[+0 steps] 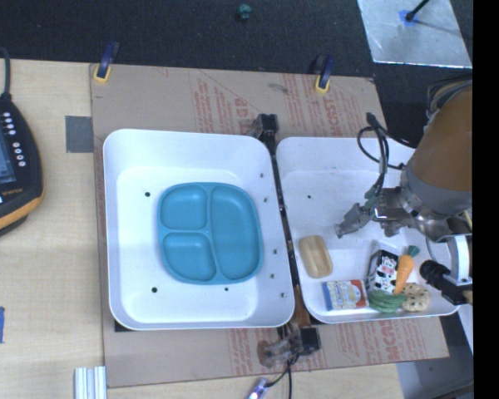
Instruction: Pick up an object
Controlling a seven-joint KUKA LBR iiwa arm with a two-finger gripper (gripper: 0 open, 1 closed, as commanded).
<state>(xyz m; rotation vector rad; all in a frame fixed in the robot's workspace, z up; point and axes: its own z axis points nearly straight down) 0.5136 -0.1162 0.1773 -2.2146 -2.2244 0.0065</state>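
The gripper (353, 220) is seen poised over the right bin (316, 160), its fingers parted and nothing held between them. Just below it, near the bin's front edge, a tan bread-like piece (315, 255), a small printed card (343, 294), a cow-patterned item (385, 272) and a toy carrot (404, 268) are gathered. A blue divided plate (209, 231) is set in the left bin (125, 223).

Divided plate (209, 231) in left bin (125, 152); bread (316, 256), card (344, 295), carrot (404, 271) in right bin (316, 152).
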